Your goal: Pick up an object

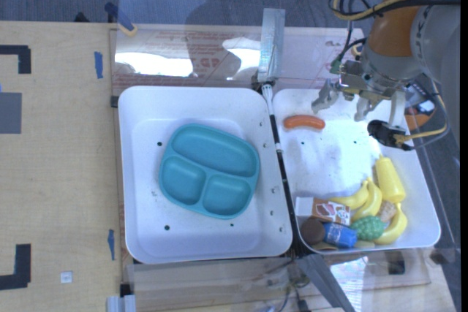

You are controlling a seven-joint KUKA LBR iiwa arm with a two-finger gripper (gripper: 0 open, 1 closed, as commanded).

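Camera view: two white bins. The left bin holds one teal divided plate. The right bin holds one orange hot dog, plus a cluster at its near corner: bananas, yellow piece, green item, blue can, small carton. Cluster items overlap; exact count unclear. Gripper is released, fingers spread, grasping nothing; the hot dog lies just left of it.

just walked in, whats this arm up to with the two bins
The arm's tool hangs open over the far end of the right bin, holding nothing. An orange hot dog lies just beside it on the bin floor. Bananas and other toy food sit piled in the near corner. The left bin holds a teal divided plate.
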